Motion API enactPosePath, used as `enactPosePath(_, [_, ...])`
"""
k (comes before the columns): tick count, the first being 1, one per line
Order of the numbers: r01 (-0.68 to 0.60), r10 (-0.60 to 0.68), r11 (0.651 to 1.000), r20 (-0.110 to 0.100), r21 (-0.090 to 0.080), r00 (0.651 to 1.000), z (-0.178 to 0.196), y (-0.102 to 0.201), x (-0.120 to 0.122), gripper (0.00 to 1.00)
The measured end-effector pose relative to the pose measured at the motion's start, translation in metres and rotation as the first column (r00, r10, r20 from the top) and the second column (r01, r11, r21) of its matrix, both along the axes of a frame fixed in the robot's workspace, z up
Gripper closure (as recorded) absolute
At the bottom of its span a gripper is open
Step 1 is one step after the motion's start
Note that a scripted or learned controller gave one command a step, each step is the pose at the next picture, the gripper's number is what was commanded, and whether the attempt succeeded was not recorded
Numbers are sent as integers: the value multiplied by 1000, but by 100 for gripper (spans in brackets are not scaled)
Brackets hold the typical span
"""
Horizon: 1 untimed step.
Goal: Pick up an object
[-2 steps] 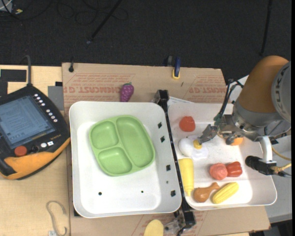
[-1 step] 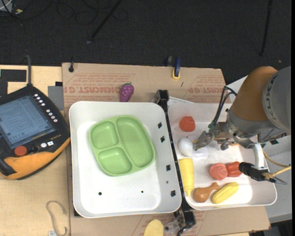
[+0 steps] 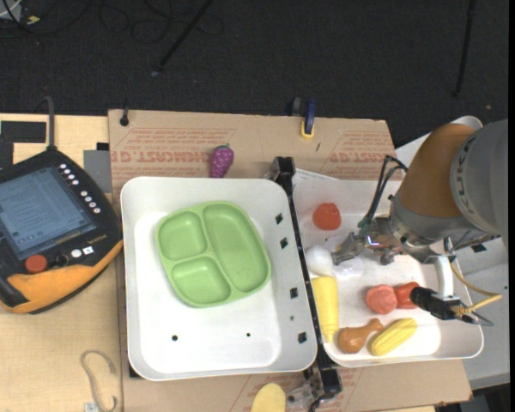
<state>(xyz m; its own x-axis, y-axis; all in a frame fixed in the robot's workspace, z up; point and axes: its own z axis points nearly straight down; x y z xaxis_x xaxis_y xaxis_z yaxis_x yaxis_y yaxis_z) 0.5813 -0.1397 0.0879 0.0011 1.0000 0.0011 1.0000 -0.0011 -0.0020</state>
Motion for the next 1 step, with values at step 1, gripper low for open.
enactPosePath(1, [5,-5,1000,3,2,1000,12,-1,1,100])
